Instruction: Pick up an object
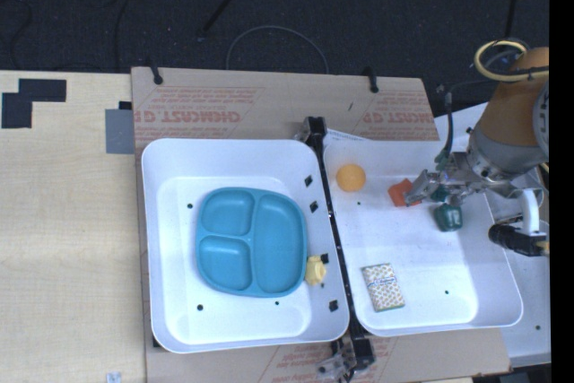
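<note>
1. The arm [513,117] reaches in from the right, wrist low over the right bin [466,305].
2. Whether the claw [437,190] is open or closed cannot be told; an orange block [399,191] lies just left of it, a green object [447,217] just below.

The arm [518,117] is cut off at the view's right, so only its wrist end shows, and the gripper [437,190] is a tangle of small parts too fine to make out clearly. A small yellow object [316,270] is partly tucked under the rim of the blue plate [250,240], its shape unclear, and the print on the small patterned packet [383,287] is too small to read. The tabletop [63,229] runs off the left and bottom edges.
</note>
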Controlling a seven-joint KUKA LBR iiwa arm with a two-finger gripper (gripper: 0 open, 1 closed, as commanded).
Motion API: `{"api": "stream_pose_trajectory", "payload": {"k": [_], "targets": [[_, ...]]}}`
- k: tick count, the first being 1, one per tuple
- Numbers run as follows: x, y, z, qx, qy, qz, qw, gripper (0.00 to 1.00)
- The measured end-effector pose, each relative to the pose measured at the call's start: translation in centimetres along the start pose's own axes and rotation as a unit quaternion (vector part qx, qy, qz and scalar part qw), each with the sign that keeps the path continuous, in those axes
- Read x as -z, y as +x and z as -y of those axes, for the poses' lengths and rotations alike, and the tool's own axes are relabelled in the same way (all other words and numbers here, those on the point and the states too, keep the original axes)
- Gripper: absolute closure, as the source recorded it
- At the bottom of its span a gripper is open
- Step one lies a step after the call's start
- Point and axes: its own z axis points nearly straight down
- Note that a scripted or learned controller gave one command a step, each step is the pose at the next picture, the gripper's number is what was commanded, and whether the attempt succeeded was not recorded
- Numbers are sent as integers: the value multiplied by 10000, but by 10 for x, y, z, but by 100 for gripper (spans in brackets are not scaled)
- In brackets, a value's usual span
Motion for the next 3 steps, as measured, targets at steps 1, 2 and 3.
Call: {"api": "stream_pose_trajectory", "payload": {"k": [1,2,3], "targets": [[-50,1,0,-10,-20,9,10000,0],[-38,1,0,-13,-22,8,10000,100],[25,2,1,-12,-46,16,10000,100]]}}
